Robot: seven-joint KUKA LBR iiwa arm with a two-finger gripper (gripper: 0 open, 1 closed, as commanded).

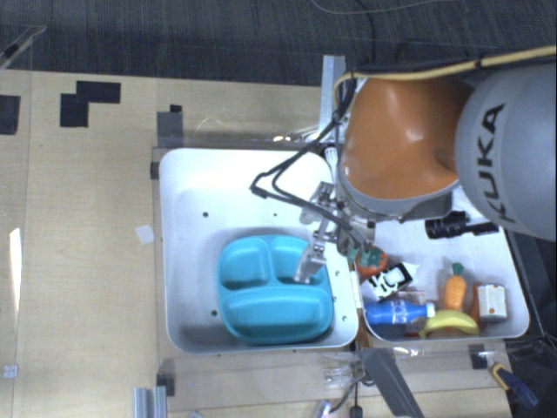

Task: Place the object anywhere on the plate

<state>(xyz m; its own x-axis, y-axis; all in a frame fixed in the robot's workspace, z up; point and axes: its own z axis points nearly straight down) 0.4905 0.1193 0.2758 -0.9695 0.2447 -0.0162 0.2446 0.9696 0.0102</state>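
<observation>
1. A grey KUKA arm point(505, 155) with a broad orange band point(396, 138) reaches in from the right and covers much of the right-hand bin.
2. Two shallow white bins sit side by side: the left bin point(187, 233) holds the plate, and the right bin point(513, 316) holds a cluster of small things.
3. The blue plate point(261, 307) is a rounded tray with three compartments, two small at the top and one large below. All three look bare.
4. The gripper point(306, 268) hangs over the plate's upper right compartment. Whether its jaws are open or closed cannot be told, and nothing is seen between them.
5. Which thing is the object is unclear. Candidates in the right bin: a yellow banana point(451, 324), a blue bottle point(396, 312) lying flat, an orange carrot point(453, 292) and a small white box point(492, 300).
6. Judged by looks, these are light toys of stiff plastic, likely smooth and slippery. A grip across the narrow middle seems safest.
</observation>
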